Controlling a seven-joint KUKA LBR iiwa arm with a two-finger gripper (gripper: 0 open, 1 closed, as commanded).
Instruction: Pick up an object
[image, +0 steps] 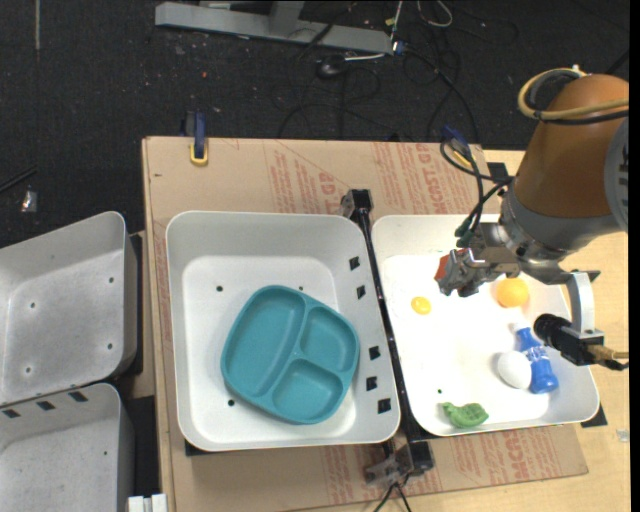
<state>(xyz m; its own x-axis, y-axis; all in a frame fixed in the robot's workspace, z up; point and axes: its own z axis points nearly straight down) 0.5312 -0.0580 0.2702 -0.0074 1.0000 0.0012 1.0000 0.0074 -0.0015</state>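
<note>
Arm (565, 170) bent over right bin (420, 232), fingers (452, 275) beside orange ball (512, 292)

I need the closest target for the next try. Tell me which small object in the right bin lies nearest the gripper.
The orange ball, just right of the gripper. The small yellow piece comes next; the white object, blue object and green object lie farther toward the bin's front.

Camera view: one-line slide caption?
Gripper over right bin near small yellow piece; teal tray in left bin.

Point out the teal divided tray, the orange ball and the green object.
teal divided tray (290, 352): camera view, middle ridge.
orange ball (513, 292): camera view, its top surface.
green object (466, 413): camera view, its middle.
</note>
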